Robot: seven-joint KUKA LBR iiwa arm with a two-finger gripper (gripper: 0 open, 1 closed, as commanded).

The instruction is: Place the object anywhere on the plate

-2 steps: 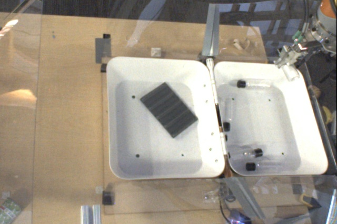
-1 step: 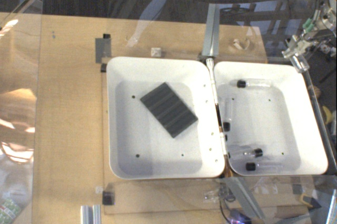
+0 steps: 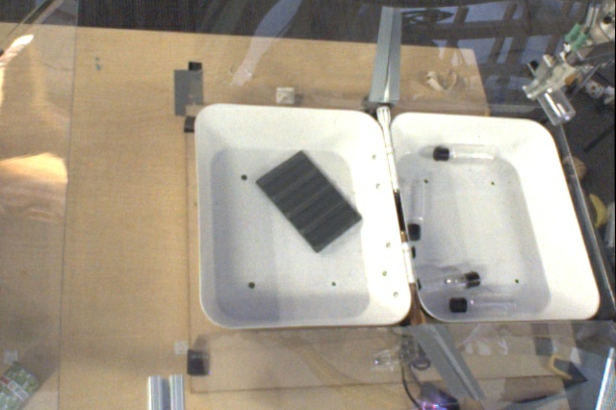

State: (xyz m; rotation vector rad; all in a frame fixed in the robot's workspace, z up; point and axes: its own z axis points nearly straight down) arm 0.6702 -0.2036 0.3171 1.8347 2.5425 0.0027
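left bin [image 3: 217,235]: dark ribbed plate [image 3: 308,200], lying askew

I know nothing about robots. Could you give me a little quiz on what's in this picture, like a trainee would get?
1. True or false: the dark ribbed plate lies in the view's left bin.
2. Where are the clear tubes with black caps?
A. In the left bin
B. In the right bin
C. On the bench outside the bins
3. Short answer: is any tube lying on the plate yet?

Key
1. True. The plate sits askew on the floor of that bin.
2. B.
3. No. The plate's top is bare, and the tubes are all in the other bin.
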